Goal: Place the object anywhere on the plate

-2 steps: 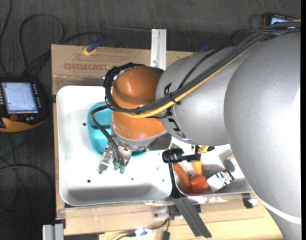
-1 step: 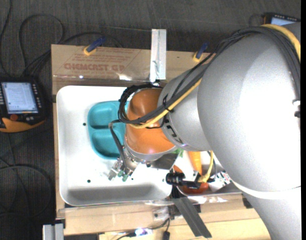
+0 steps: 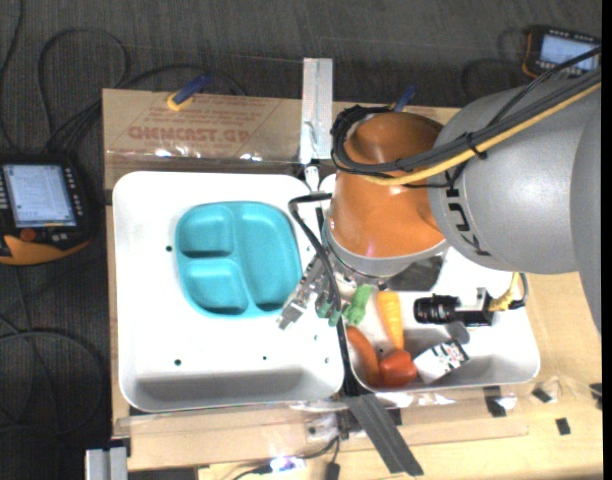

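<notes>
Carrot (image 3: 389, 317) in right bin (image 3: 506, 360) (beside tomato (image 3: 393, 367))

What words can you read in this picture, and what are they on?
"CHEMCAST GP", in red, blurry so not certain: on the brown sheet behind the left bin.
Screen of the handheld controller on the floor: too small to read.
Black-and-white box in the right bin: too blurred.

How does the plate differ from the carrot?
The plate is turquoise; the carrot is orange. The plate is broad, flat and split into compartments; the carrot is small and slim. The plate lies alone in the left bin; the carrot lies among other items in the right bin.
</notes>
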Motion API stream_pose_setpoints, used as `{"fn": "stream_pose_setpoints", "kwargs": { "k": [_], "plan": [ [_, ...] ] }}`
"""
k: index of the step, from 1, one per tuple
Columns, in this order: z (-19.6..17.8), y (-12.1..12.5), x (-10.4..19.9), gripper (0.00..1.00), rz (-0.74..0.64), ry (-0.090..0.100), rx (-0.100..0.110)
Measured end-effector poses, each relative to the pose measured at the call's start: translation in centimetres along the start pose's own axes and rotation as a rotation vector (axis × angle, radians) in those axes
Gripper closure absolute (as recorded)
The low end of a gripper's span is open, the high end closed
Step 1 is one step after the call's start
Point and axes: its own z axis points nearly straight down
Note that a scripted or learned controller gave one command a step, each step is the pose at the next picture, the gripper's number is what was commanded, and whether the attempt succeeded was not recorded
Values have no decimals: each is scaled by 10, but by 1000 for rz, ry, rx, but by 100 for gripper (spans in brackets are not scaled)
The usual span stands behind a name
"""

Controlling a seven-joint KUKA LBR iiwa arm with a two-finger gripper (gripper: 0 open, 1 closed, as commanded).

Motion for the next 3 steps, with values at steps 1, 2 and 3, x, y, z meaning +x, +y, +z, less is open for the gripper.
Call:
{"fn": "stream_pose_setpoints", "kwargs": {
  "k": [1, 2, 3],
  "plan": [
    [-88, 71, -19, 100, -37, -3, -1],
    [4, 101, -7, 100, -148, -1, 0],
    [-5, 88, -46, 100, -191, -3, -1]
  ]
}}
